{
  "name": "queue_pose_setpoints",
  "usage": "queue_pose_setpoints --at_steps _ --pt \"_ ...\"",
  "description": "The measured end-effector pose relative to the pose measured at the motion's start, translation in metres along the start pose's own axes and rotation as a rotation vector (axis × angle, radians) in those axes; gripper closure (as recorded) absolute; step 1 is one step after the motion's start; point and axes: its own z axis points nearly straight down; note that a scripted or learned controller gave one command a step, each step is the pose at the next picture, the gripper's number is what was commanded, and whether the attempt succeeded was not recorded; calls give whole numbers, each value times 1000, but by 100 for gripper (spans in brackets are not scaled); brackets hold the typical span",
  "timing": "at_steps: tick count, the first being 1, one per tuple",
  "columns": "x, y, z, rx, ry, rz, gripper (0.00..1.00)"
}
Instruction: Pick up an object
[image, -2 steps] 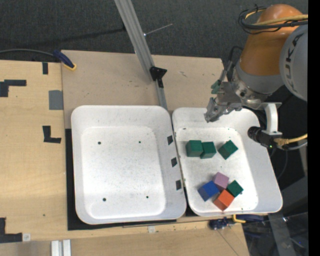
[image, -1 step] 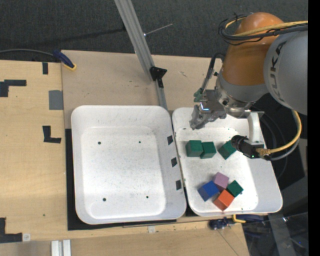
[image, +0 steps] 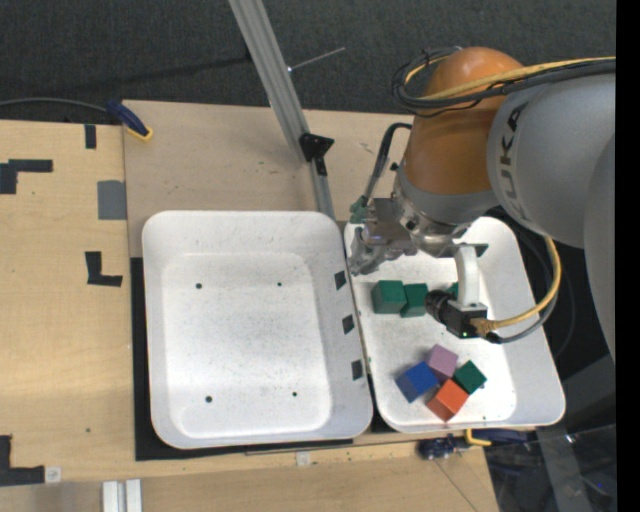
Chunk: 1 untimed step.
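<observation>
In the right bin (image: 535, 395), the gripper (image: 362, 252) sits at ten o'clock, green blocks (image: 400, 298) toward nine, mixed-colour blocks (image: 440, 382) at six.

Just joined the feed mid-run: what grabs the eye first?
The grey arm with its orange band looms at the upper right, its gripper low over the top left corner of the right bin. Just below it lies a pair of green blocks; a blue block, a purple block, an orange block and a small green block cluster near the bin's lower edge.
</observation>
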Motion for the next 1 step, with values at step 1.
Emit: queue_pose_setpoints --at_steps 1 --pt "57 -10 21 0 0 -2 100"
